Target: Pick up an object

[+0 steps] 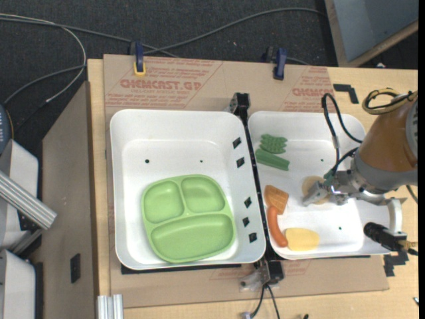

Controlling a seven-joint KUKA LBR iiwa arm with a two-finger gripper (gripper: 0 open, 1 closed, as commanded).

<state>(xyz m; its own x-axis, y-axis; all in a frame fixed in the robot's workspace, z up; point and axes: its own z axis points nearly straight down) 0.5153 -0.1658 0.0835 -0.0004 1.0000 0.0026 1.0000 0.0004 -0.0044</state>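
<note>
My gripper (313, 193) hangs with fingers parted and nothing between them, the orange wedge (276, 198) lying just to its left.

Red print on the brown cardboard sheet (219, 78) under the bins reads roughly "CHEMCAST GP" at upper left, with a fainter, partly legible repeat at upper right.

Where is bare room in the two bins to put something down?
Free: the left white bin's floor behind the green divided plastic plate. In the right white bin, the front left is crowded: green toy vegetable, orange wedge, carrot, yellow piece, hand.
</note>
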